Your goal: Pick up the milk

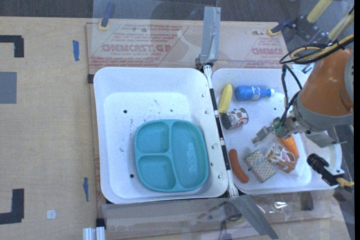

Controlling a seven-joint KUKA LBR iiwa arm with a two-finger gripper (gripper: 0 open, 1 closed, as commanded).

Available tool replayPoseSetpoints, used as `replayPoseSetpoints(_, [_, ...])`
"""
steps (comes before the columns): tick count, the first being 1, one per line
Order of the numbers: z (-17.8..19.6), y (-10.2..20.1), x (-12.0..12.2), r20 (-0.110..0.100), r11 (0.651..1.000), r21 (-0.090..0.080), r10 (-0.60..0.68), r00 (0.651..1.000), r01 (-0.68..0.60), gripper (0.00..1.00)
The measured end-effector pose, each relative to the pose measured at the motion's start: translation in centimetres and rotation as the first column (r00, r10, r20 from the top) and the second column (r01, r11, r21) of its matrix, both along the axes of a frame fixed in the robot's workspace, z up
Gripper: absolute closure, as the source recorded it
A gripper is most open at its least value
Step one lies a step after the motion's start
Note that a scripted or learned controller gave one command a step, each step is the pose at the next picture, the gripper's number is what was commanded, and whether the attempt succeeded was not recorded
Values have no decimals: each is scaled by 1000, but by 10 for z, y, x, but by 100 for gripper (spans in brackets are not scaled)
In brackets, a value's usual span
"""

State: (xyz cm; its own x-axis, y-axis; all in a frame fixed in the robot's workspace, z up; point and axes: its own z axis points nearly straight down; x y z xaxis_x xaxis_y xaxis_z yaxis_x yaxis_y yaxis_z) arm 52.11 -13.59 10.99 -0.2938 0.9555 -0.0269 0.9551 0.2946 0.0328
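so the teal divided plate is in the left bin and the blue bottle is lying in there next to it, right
Not quite. The camera view shows the teal divided plate in the left bin, but the blue bottle lies on its side in the right bin, near its far edge beside the yellow banana.

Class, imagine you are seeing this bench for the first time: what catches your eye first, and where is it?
A teal divided plate lies in the left bin. The grey and orange arm hangs over the right bin, beside a blue bottle, a yellow banana and a small carton.
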Motion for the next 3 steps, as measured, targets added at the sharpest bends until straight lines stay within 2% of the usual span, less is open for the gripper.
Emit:
replayPoseSetpoints(1, [-22, -46, -40, -33, 999, 13, 52, 998, -52, 0])
replayPoseSetpoints(2, [-12, -47, -40, -29, 999, 13, 49, 998, -49, 100])
replayPoseSetpoints(3, [50, 39, -41, -38, 988, 15, -152, 988, 153, 100])
